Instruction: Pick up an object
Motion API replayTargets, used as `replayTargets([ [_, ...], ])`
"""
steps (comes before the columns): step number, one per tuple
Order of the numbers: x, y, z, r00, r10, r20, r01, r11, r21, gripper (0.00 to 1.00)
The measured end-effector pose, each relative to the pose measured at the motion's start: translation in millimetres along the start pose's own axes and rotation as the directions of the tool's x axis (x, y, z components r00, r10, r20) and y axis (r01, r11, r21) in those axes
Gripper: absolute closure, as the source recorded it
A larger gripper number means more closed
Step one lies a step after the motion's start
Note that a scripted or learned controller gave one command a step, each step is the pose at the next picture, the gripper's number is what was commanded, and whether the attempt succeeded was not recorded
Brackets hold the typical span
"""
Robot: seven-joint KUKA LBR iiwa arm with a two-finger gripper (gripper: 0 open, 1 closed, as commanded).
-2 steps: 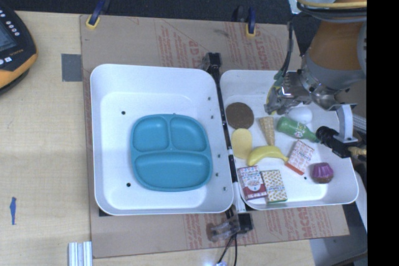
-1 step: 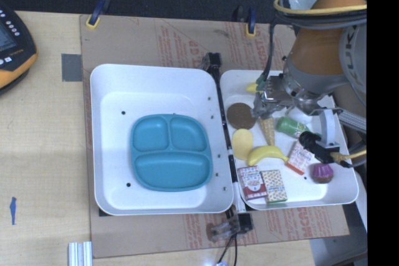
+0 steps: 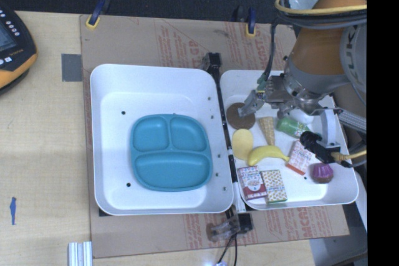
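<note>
The gripper (image 3: 257,99) hangs over the far left part of the right bin (image 3: 341,195), at the end of the grey and orange arm (image 3: 321,50). From this angle I cannot tell whether it is spread or pressed together, and nothing is seen held in it.

A brown round disc (image 3: 239,116) lies just beside the gripper, on its lower-left side in the view. Beyond the disc, away from the gripper, sits a lemon (image 3: 242,140), and next to it lie a banana (image 3: 268,154) and a pale cone (image 3: 267,129). A green item (image 3: 290,127) lies to the gripper's right.

Well apart from the gripper, toward the bin's near wall, are two small printed boxes (image 3: 262,184), a pink and white packet (image 3: 299,159) and a purple piece (image 3: 322,172).

To the gripper's left, the left bin (image 3: 100,134) holds a blue divided plate (image 3: 171,152).
</note>
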State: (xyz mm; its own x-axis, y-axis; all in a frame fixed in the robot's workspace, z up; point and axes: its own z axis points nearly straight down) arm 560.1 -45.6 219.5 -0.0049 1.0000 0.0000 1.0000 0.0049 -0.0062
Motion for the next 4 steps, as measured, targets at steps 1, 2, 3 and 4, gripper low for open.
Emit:
replayTargets([
  [1,-30.8,6.0,29.1,1.000,0.002,0.001,-0.002,1.000,0.002,0.00],
  [2,-53.6,32.1,131.6,1.000,0.003,0.000,-0.003,1.000,0.000,0.00],
  [3,-81.8,97.7,125.9,1.000,0.001,-0.003,-0.001,1.000,0.005,0.00],
  [4,-49.7,35.9,125.2,1.000,0.002,0.000,-0.002,1.000,-0.005,0.00],
])
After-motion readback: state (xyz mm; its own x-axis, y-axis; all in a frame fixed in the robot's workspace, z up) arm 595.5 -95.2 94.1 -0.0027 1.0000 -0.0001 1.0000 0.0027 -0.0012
